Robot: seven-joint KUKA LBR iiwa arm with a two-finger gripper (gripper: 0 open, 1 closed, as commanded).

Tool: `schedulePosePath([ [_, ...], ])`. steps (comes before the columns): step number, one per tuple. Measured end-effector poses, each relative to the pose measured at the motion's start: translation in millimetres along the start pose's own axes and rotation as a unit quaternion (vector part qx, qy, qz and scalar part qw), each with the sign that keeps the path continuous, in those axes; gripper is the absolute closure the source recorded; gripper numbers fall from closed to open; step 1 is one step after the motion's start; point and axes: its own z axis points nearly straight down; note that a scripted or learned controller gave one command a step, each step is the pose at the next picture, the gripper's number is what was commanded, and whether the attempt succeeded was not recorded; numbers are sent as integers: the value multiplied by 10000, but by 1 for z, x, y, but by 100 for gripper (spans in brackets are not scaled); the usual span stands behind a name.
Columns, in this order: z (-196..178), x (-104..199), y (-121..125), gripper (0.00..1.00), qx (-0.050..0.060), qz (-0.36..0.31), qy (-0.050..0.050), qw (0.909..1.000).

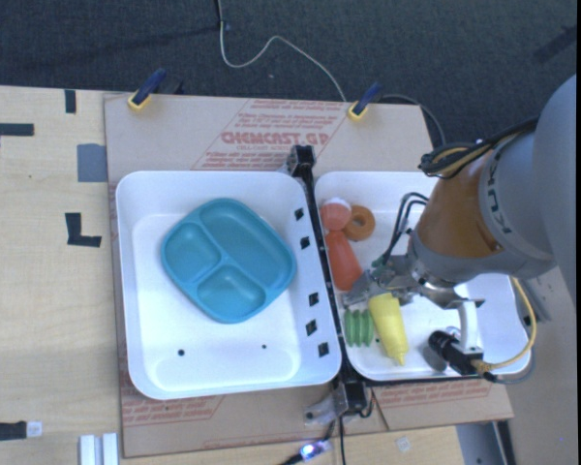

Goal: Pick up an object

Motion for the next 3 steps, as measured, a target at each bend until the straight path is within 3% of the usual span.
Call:
schedulePosePath([
  [1, -8, 0, 0, 100, 12, -6, -2, 10000],
  [3, -86, 5, 5, 100, -13, -9, 3, 10000],
])
